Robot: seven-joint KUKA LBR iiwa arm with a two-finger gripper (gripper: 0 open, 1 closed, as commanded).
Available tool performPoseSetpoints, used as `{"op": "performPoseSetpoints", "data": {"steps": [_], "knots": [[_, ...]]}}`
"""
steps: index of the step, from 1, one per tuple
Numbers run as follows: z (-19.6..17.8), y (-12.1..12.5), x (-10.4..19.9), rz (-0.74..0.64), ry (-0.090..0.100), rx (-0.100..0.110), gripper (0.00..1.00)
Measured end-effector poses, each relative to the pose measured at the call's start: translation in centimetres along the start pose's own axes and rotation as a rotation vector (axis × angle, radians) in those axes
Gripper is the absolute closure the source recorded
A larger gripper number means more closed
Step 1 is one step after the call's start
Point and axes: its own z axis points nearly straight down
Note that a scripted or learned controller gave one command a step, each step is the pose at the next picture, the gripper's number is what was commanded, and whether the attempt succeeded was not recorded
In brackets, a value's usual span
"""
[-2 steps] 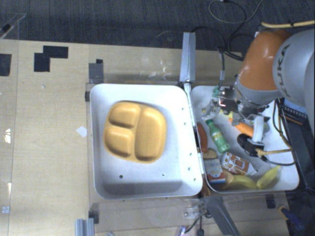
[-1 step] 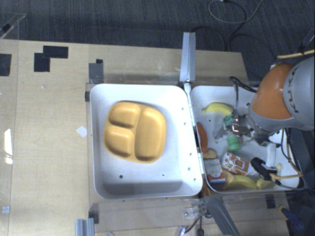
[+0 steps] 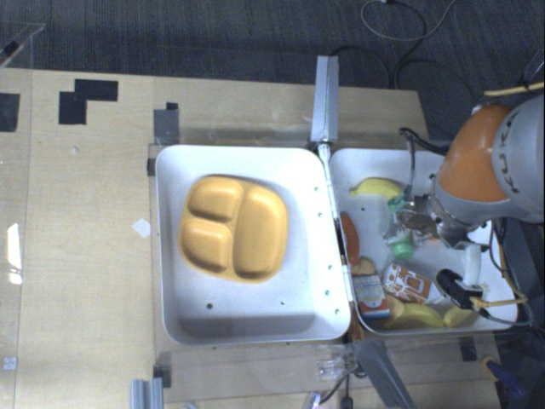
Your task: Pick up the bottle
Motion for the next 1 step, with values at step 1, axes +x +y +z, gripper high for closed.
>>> {"op": "performPoseSetpoints", "data": {"steps": [1], "knots": [[-7.34, 5.44, 10.53, -0.023, 0.0, 0.0, 1.0]]}}
